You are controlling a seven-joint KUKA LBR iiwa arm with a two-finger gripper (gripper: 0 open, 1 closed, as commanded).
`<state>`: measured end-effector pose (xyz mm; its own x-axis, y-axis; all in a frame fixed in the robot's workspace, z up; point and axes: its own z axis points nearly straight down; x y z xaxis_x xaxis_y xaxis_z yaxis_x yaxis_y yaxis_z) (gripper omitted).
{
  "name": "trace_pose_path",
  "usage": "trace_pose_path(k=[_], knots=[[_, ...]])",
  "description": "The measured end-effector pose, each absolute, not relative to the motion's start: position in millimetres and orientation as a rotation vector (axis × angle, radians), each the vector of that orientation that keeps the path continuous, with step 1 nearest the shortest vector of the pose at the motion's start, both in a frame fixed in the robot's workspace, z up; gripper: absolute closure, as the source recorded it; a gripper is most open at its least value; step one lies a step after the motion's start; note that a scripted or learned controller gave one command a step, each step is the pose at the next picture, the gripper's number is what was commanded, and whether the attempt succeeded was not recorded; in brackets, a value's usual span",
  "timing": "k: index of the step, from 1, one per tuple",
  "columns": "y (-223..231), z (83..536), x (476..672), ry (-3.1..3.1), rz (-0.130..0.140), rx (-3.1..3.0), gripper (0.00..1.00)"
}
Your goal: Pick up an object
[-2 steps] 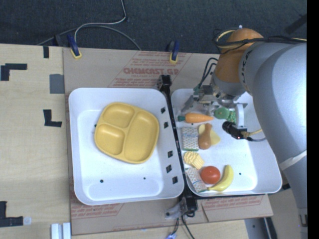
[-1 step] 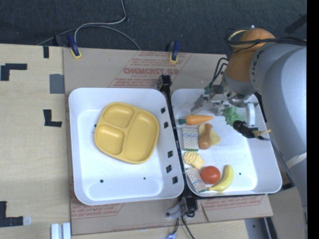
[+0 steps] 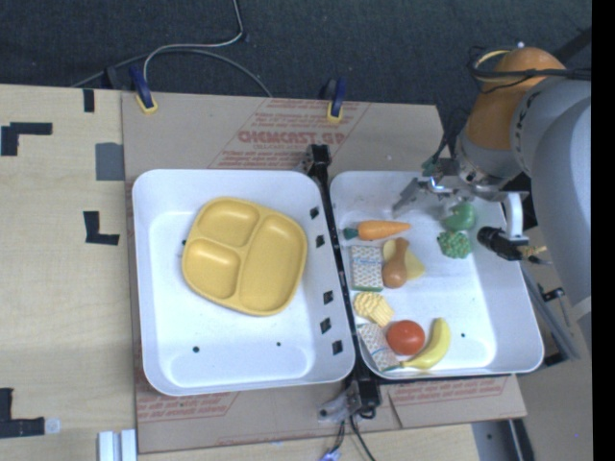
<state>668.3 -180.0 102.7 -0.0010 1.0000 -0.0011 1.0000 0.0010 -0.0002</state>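
Carrot point(image 3: 381, 229) lies near the upper left of the right bin point(image 3: 509, 353), its long axis running nearly level across the camera view, the orange root pointing right and the small green stub at its left end. Just below it sit a checkered cloth-like piece point(image 3: 366, 267) and a brown pear-shaped item point(image 3: 394, 265) that stands lengthwise up and down the frame, resting against a yellow wedge point(image 3: 414, 265). Lower still come a ridged yellow piece point(image 3: 373, 307), a red tomato point(image 3: 405, 336) and a banana point(image 3: 432, 345) curving around the tomato's right side, its tips pointing up and to the left. Two green broccoli-like pieces point(image 3: 457, 230) lie toward the right of that bin, one above the other and touching. The tool point(image 3: 423, 192) hangs over the bin's upper edge, above and to the right of the carrot and close to the upper green piece — its thin metal fingers look spread apart, with nothing seen between them. The grey arm point(image 3: 562, 152) with its orange band point(image 3: 500, 99) crowds the bin's right side. In the left bin point(image 3: 154, 286) rests a yellow divided plate point(image 3: 244, 254), turned at a slant. Both bins sit on cardboard point(image 3: 279, 128) upon the table point(image 3: 58, 257), with two clamps point(image 3: 335, 97) along the cardboard's far edge.
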Motion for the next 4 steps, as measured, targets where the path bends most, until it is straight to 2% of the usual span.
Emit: trace_pose_path(k=[1, 4], knots=[[-211, 151, 637.5, 2.243, 0.028, 2.217, 0.0], [-204, 122, 632.8, 2.251, 0.037, 2.217, 0.0]])
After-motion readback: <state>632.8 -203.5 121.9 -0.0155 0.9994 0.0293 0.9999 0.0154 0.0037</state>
